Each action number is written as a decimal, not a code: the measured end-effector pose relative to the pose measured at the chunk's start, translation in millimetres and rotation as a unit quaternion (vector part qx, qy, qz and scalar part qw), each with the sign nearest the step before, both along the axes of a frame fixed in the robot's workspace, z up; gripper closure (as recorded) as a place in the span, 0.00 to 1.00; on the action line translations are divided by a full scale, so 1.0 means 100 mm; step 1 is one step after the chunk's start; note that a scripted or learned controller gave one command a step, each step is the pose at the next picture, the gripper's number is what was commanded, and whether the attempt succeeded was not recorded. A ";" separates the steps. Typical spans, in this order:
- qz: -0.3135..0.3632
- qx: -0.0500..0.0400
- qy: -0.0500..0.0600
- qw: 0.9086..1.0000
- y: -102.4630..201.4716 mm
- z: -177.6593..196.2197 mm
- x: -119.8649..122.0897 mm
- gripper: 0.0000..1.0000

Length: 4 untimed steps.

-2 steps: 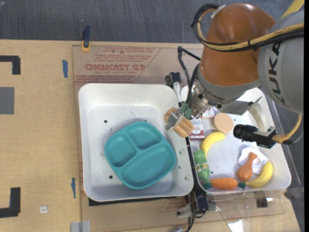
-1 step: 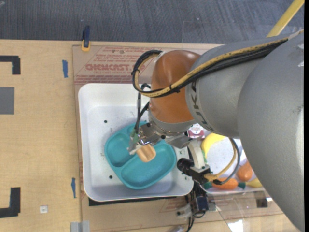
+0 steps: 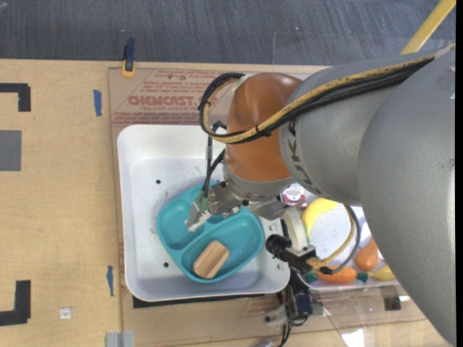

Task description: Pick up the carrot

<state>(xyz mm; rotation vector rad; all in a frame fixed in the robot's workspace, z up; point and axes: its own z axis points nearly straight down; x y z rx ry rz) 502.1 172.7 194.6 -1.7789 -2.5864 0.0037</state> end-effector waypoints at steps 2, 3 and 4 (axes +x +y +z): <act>-0.055 0.000 -0.009 0.998 -1.07 0.49 0.32 0.00; -0.016 -0.002 -0.006 1.000 -1.89 0.92 0.24 0.00; 0.000 -0.002 -0.007 1.000 -2.25 1.61 -0.05 0.00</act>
